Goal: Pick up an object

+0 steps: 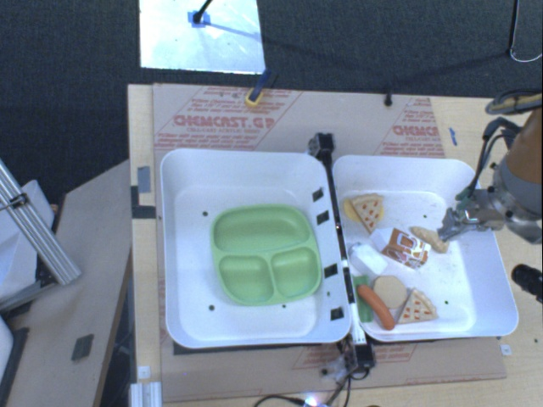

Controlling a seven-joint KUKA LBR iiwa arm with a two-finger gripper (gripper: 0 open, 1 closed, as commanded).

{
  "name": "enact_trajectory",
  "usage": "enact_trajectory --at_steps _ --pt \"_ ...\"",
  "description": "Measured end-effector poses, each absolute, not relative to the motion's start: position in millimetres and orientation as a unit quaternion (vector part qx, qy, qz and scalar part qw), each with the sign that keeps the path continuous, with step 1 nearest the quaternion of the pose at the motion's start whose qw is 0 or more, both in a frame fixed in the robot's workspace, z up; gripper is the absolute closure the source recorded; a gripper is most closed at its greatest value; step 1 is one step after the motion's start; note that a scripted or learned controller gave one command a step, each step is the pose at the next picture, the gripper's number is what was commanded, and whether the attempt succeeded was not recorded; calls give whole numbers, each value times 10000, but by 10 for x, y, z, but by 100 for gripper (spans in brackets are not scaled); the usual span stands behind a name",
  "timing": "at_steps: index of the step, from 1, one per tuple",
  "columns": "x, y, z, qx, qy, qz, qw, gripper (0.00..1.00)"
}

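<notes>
The bench [144,125] carries two shallow white bins side by side. The left bin [182,253] holds a green divided plate [265,253], lying flat near its middle. The right bin [484,299] holds the loose items: a pizza slice [366,211] toward the far left corner, a small brown carton [405,248] near the middle, a tan bread-like piece [429,238] just beside the carton on its right, a white piece [366,259] against the left wall, and at the near edge an orange sausage [376,306], a round tan slice [390,291] and a second pizza slice [417,309] close together. The tool [450,225] hangs low over the right bin, just right of the tan bread-like piece. Whether it is spread or pressed together cannot be told. Nothing is seen between its tips.
</notes>
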State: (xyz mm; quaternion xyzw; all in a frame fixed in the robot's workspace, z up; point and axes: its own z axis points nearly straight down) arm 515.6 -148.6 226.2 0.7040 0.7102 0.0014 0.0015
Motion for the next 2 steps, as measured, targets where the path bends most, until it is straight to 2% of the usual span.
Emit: enact_trajectory --at_steps 1,2 --pt "5482 -1071 2163 7035 7107 17 10 100" --pt "5670 -622 2174 7037 7105 16 10 100"
